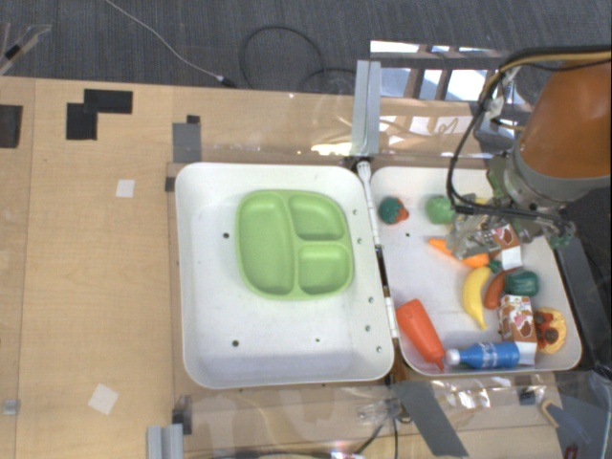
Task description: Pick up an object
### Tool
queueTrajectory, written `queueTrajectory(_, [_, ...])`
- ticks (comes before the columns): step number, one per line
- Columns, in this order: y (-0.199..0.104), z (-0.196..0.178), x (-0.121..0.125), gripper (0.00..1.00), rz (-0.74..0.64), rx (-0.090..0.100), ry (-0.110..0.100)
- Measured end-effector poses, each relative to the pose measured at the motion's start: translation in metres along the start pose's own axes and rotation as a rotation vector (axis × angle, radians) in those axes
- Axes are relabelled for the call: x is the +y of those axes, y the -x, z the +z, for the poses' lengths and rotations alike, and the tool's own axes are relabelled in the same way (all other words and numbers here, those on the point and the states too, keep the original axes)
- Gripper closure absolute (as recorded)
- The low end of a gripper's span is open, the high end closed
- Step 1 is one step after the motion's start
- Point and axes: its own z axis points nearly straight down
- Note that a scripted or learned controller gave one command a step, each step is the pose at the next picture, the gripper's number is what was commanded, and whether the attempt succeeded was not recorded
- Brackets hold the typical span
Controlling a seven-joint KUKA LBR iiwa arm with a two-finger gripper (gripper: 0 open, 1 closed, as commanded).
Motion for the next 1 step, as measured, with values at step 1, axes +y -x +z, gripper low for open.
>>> queueTrajectory(1, [-0.0314, 0.1238, -0.0338, 1.00, -0.225, 0.006, 0.003])
